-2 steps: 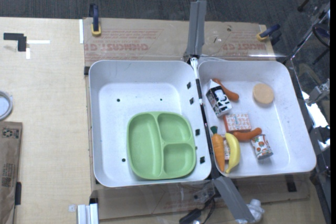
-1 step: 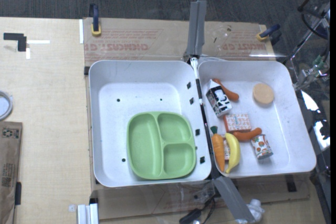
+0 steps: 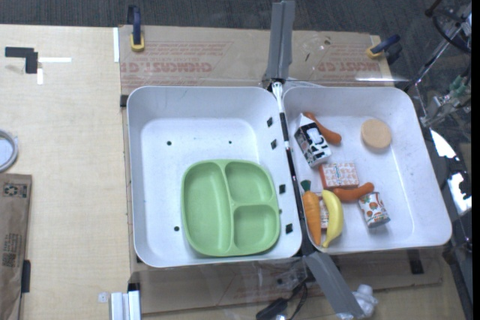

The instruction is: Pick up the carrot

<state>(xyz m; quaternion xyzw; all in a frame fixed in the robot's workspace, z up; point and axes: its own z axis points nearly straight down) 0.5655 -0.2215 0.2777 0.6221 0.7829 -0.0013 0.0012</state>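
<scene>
Seen from above on the wooden worktop: two white bins side by side. In the right bin, near its front left corner, the carrot, lying lengthwise close against the dividing wall and touching a banana on its right. Farther right, a small printed can; behind, a reddish sausage, a small carton, a black-and-white milk carton and a round tan bun. In the left bin, a green divided plate. State of the hand: cannot tell.
</scene>
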